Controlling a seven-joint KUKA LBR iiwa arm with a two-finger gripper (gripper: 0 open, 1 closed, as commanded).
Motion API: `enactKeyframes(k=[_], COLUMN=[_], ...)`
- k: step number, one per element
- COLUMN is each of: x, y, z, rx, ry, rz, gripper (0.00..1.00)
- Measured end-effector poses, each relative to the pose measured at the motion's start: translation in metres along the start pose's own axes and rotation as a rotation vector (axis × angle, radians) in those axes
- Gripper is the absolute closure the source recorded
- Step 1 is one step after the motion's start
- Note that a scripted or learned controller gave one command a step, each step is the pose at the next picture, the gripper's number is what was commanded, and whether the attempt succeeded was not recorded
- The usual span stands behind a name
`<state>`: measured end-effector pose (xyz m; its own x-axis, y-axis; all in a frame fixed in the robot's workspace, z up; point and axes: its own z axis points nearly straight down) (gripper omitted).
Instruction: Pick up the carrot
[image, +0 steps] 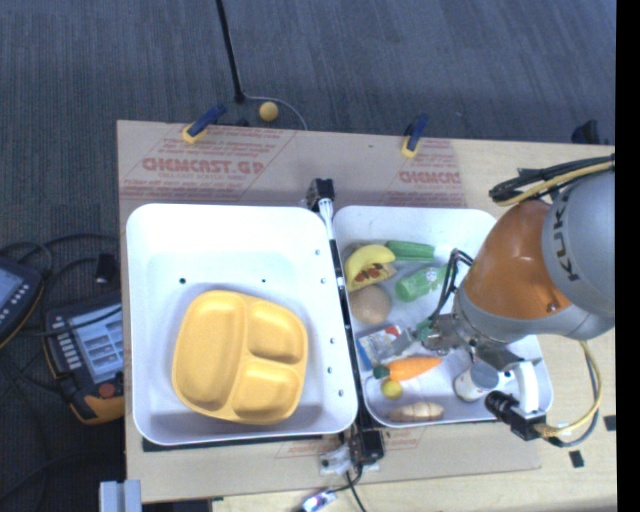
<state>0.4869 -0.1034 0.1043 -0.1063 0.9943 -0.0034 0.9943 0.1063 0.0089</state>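
While the gripper (437, 338) hangs just above the carrot (415, 368), its opening cannot be told.

the orange carrot (411, 368) lies nearly flat in the right bin (345, 300), near its front edge, its tip pointing right.

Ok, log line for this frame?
task: pick carrot | carrot: lying in right bin, not held | arm: over right bin, beside carrot | tray: left bin

Bench (200, 150) bears left bin (150, 240) beside right bin (470, 215), touching
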Motion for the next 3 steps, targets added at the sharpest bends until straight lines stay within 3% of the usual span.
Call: enactKeyframes(k=[1, 2, 3], x=[0.0, -0.003, -0.015], y=[0.007, 0.009, 0.002], z=[0.009, -0.005, 0.012], rx=[-0.02, -0.028, -0.012], ry=[-0.003, -0.009, -0.004], rz=[-0.264, -0.261, -0.526], gripper=[0.0, 1.0, 1.0])
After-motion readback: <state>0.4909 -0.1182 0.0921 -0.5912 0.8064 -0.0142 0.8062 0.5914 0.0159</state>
